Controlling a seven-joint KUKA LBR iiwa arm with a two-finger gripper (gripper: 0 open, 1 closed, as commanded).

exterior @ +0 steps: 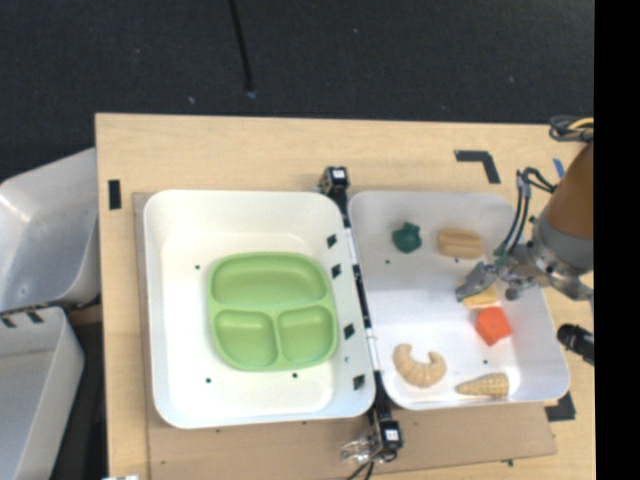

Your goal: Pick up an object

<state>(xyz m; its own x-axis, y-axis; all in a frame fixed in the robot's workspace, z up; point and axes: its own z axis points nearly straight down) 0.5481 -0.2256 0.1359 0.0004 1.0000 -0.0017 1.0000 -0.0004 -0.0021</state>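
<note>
since the gripper [483,286] hangs low in the right bin [400,378] over a yellowish piece [484,298] beside the orange block [492,325], can't tell its opening; centre before closing.

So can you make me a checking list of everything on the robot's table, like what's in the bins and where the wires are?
Surface: light wooden bench bearing two white bins side by side.
Job's things: right bin holds a dark green piece, a tan bread roll, an orange block, a croissant, an ice cream cone and a small yellow piece by the gripper.
Clutter: left bin holds a green divided plate.
Gripper: gripper low over the right bin, beside the yellow piece; open or shut unclear.
Cables: dark cables run along the arm's wrist.
Surroundings: dark floor; white containers left of the bench.
</note>
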